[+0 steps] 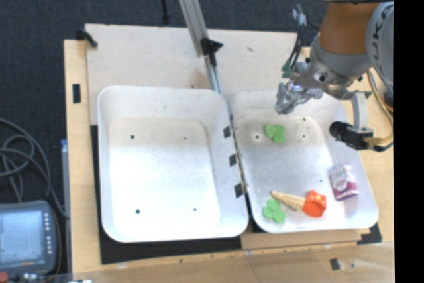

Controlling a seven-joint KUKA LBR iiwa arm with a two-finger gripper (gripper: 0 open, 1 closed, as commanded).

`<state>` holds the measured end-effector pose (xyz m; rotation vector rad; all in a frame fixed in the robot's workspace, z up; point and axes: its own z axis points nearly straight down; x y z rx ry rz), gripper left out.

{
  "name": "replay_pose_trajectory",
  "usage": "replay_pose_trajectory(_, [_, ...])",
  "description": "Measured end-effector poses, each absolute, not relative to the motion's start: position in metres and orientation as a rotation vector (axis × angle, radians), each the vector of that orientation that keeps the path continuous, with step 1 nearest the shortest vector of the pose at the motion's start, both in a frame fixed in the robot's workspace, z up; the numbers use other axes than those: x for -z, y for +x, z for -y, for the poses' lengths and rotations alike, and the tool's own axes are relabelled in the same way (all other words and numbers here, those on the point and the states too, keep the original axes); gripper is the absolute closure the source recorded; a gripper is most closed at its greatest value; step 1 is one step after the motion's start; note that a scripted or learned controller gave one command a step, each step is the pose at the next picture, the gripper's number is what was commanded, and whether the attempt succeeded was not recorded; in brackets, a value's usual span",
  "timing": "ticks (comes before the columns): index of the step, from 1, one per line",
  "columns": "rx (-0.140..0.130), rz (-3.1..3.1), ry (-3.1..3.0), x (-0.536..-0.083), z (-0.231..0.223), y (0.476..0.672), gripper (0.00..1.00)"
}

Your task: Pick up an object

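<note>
Candidate objects all sit in the right bin (255, 111): a green toy piece (275, 133) near the bin's far edge, a second green piece (273, 211) at the near edge, a tan cone (287, 199) touching an orange toy (315, 203) just beside it, and a pink packet (342, 181) by the right wall. Gripper (286, 103) hangs over the far edge, just above the first green piece; nothing visible between its fingers, grip state can't be made out. Left bin (112, 109) sits alongside.
</note>
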<state>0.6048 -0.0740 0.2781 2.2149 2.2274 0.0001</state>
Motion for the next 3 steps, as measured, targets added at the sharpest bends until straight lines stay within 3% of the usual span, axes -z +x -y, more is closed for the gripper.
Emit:
replay_pose_trajectory(2, [0.003, -2.229, 2.216, -0.249, -0.026, 0.615, 1.00])
replay_pose_trajectory(3, [-0.004, -2.229, 2.213, -0.256, -0.073, 0.630, 1.00])
